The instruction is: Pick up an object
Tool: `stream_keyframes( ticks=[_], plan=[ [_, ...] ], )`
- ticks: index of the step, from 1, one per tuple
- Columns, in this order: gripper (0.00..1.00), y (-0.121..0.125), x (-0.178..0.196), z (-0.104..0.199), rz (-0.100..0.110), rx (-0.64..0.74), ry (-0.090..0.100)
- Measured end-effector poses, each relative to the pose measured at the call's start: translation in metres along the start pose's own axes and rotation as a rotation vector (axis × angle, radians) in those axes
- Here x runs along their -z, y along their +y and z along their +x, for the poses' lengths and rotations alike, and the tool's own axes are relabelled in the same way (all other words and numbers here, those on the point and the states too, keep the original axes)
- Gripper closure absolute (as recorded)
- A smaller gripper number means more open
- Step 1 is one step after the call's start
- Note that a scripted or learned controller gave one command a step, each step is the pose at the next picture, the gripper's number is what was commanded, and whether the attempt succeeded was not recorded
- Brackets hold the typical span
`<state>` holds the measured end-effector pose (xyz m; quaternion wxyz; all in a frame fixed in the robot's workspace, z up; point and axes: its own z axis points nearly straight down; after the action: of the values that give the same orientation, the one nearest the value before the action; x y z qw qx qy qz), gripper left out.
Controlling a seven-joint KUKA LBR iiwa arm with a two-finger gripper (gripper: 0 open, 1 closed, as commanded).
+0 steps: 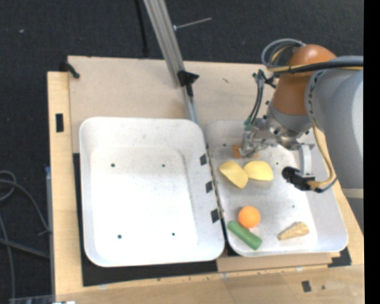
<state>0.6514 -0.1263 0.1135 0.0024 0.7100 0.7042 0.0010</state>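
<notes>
Grey arm with orange band reaching into the right-hand shallow white plastic bin (323, 233), its hand (248, 145) lowered near the bin's far left corner. A small orange piece (237, 151) lies touching or just beside the hand on its left; whether it sits within the grasp cannot be told, and the state of the hand, released or clenched, cannot be told either. The task therefore appears to be at the reach-and-grasp step: nothing is visibly lifted, and the securing and raising of an object remain to be done. Candidate objects lie on the near side of the hand: two pale yellow rounded pieces (246, 172) just below it, touching one another; farther toward the near edge, an orange ball (249, 216) beside a green cylinder (244, 234), and a tan wedge (293, 231) well apart to the right. The left-hand white bin (145, 189) lies beyond on the wooden tabletop (126, 87). The bin wall and the slanted metal pole (168, 37) close by may restrict the approach.
</notes>
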Motion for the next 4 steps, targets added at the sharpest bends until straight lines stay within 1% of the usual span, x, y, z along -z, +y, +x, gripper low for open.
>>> stream_keyframes(
  ticks=[1,2,3,4],
  plan=[
    [1.0,0.007,0.05,0.006,-0.002,0.011,0.001],
    [1.0,0.009,0.105,0.005,-0.002,0.011,0.001],
    [1.0,0.011,0.112,0.047,0.002,0.014,0.003],
    [1.0,0.01,0.121,0.091,0.002,0.015,0.003]
  ],
)
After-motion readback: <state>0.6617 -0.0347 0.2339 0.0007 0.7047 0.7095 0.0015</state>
